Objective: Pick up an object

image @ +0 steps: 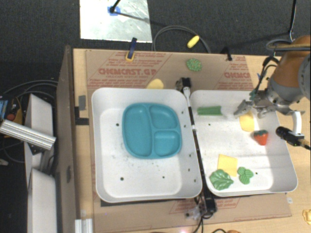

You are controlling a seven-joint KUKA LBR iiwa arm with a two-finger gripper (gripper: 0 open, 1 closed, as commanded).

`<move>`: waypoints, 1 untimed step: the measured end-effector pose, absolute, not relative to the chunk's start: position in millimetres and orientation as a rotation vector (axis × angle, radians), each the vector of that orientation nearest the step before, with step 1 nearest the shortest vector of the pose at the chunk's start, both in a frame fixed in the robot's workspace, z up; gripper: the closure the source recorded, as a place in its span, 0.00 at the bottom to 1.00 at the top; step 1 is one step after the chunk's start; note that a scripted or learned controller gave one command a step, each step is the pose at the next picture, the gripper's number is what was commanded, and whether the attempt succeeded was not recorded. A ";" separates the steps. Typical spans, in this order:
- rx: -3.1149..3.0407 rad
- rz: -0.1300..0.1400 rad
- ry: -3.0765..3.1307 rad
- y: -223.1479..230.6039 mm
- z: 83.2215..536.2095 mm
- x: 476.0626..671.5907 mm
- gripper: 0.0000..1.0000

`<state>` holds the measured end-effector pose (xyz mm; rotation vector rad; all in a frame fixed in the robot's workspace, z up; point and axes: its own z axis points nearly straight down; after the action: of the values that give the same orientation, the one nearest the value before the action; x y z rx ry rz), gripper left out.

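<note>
Fingers [252,109] spread open, hovering over yellow block [247,123] near far edge of right bin [282,171]; nothing held. Step: approach, grasp not yet made. Next move calls for descent, then closing on block. Count, largest first: two bins, left bin [104,144] carrying one blue tray [151,130]; right bin: one green bar [209,110], one yellow card [227,163], two leaves [221,179], one strawberry [261,137].

The gripper [250,109] hangs over the right bin [282,178], with a pale yellow piece [247,123] directly below it and a red-orange piece [261,137] just beyond that. A green bar [209,111] lies to its left, bare floor between them. Further toward the near wall, a yellow square [227,163] and two green leaves [221,179] [245,174] crowd together. The left bin [109,178] holds a blue tray [151,130], with bare white floor around it.
</note>
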<state>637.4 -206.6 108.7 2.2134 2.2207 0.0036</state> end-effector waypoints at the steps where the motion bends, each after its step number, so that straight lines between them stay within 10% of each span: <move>1: 2.220 0.000 2.222 -206.3 100.8 627.4 0.00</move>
<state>627.4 -206.3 100.8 2.2195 2.2217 -0.0004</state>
